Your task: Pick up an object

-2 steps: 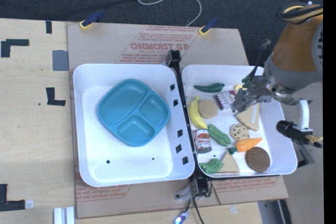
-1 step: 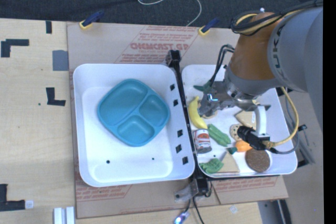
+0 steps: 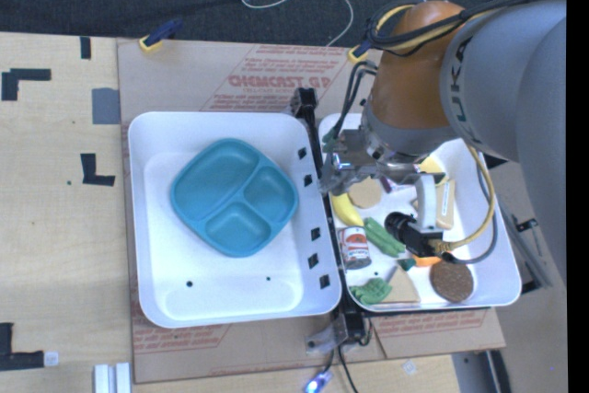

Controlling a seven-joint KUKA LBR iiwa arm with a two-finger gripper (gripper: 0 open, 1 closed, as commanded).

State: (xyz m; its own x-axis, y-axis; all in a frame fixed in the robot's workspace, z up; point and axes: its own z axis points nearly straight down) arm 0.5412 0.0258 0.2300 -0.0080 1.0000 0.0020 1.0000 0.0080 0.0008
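The right bin [image 3: 502,285] holds a pile of small items: a yellow banana [image 3: 345,209], a tan round cookie [image 3: 366,195], a green pepper-like piece [image 3: 379,235], a small red-labelled can [image 3: 355,247], a green leafy item [image 3: 372,292], an orange bit [image 3: 426,261] and a brown round disc [image 3: 453,282]. My gripper [image 3: 370,172] hangs low over the left part of this bin, just above the cookie and banana. The wrist hides its fingers. A blue divided plate [image 3: 235,196] lies in the left bin [image 3: 156,198].
The grey arm with its orange band [image 3: 414,78] covers the back half of the right bin. A black divider with clips [image 3: 317,198] runs between the bins. A cream rectangular piece [image 3: 445,202] lies right of the gripper. Cardboard [image 3: 230,78] lies under both bins.
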